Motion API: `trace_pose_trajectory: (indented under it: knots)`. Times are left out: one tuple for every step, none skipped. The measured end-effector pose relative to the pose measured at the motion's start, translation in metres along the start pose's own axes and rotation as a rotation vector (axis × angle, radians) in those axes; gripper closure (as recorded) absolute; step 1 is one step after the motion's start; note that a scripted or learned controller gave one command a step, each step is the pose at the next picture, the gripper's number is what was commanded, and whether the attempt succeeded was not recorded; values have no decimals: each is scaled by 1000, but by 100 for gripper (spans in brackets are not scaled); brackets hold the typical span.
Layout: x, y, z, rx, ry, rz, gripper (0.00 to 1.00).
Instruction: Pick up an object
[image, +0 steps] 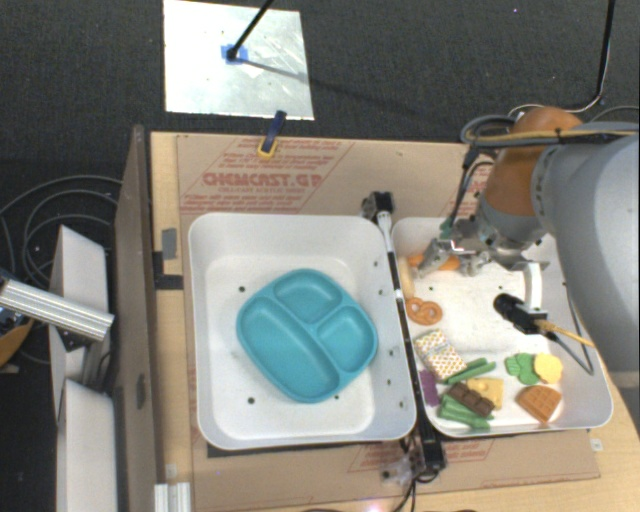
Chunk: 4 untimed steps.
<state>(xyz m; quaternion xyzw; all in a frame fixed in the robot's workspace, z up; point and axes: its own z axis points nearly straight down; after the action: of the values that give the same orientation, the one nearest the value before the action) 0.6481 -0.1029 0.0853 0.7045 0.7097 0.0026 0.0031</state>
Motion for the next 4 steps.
trace_pose_trajectory:
  knots:
    - [-9,14,5,42,8,4,0]
    - [-6,14,5,36,1,7,0]
    - [-4,14,5,35,0,7,0]
    - [-2,14,5,34,0,6,0]
